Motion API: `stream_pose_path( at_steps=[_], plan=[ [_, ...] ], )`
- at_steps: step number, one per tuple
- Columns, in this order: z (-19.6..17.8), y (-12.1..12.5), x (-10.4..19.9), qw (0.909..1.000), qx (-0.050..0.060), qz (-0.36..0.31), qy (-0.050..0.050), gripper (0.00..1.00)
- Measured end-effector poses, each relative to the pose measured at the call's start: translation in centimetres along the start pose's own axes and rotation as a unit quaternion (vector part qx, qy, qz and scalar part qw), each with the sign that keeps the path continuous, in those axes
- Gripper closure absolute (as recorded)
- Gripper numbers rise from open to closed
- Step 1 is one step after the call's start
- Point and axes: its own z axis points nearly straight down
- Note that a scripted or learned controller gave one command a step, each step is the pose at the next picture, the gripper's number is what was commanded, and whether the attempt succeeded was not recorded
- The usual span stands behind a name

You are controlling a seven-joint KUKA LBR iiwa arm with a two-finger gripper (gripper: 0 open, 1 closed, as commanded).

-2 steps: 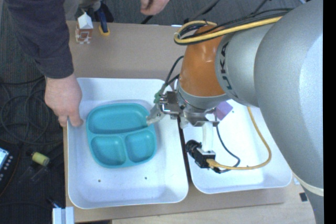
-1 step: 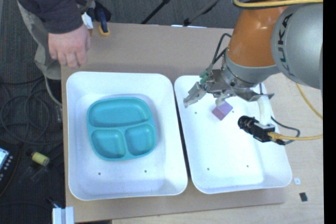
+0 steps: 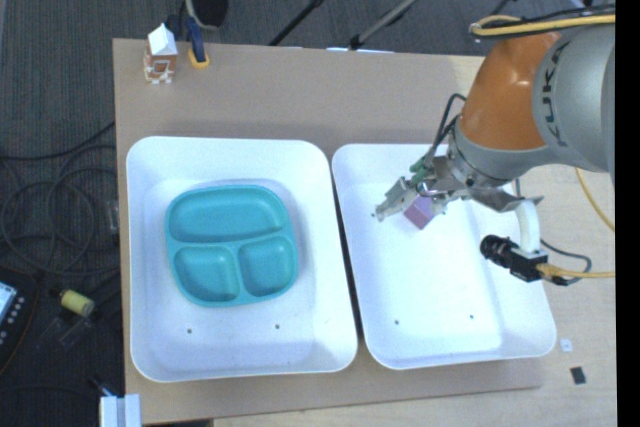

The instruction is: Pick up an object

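Note:
My gripper (image 3: 413, 207) hangs over the upper middle of the right white bin (image 3: 450, 335), reaching in from the right. A small purple block (image 3: 422, 213) sits between its grey fingers (image 3: 388, 207), and the gripper is shut on it. The block looks held just above the bin floor. The orange and grey wrist hides the bin's upper right corner.
The left white bin (image 3: 150, 315) holds a teal divided tray (image 3: 232, 243). A small white and brown box (image 3: 159, 52) and a blue and yellow item (image 3: 197, 47) stand at the bench's far left corner. A person's feet are beyond the bench.

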Motion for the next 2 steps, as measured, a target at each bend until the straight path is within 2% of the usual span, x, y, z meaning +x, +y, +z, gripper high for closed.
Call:
stream_pose_path(
  at_steps=[1, 2],
  plan=[
    [3.4, 6.6, -7.2, 0.9952, 0.000, 0.097, -0.001, 0.00],
    [9.6, 4.5, -10.2, 0.9956, -0.004, 0.094, 0.000, 0.00]
  ],
)
